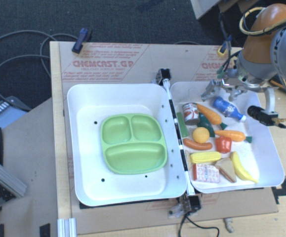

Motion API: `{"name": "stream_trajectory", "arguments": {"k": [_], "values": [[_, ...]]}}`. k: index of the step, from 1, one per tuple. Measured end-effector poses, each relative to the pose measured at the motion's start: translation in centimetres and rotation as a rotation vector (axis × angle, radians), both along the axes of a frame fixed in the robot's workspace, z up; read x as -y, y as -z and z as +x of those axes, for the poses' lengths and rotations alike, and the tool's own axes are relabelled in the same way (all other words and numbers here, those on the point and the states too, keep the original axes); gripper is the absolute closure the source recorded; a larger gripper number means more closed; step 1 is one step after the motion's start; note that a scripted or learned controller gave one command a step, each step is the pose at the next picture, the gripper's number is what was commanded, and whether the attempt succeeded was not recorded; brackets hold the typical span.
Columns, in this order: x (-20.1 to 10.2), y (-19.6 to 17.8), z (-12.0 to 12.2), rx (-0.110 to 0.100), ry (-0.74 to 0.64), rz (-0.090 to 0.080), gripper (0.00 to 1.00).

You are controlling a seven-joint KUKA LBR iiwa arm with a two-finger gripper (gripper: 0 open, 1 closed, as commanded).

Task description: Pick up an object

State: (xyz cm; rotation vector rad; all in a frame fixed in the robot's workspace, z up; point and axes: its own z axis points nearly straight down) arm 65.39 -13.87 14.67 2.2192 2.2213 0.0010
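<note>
The left bin (83,132) holds a green tray (133,143). The right bin (268,157) holds toy food: can (190,112), carrots (209,114), bottle (229,108), banana (241,167). The gripper (225,89), spread apart and holding nothing, hovers just above the bottle.

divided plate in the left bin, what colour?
Light green plate, plain, clear in the camera view.

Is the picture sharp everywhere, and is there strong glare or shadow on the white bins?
Camera view: lighting is even and soft; the left bin and right bin look bright white without harsh glare; the green plate casts hardly any shadow; the gripper and small toy foods look slightly soft, so fine detail is lost.
</note>
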Motion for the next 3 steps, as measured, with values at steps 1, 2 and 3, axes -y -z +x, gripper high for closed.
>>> {"name": "stream_trajectory", "arguments": {"k": [1, 2, 3], "values": [[1.5, 4.4, -1.4, 0.015, -0.002, -0.004, 0.0], [1.5, 3.4, -1.4, 0.014, -0.002, -0.004, 1.0], [-0.9, -1.4, 1.3, 0.002, -0.001, 0.0, 1.0]]}}
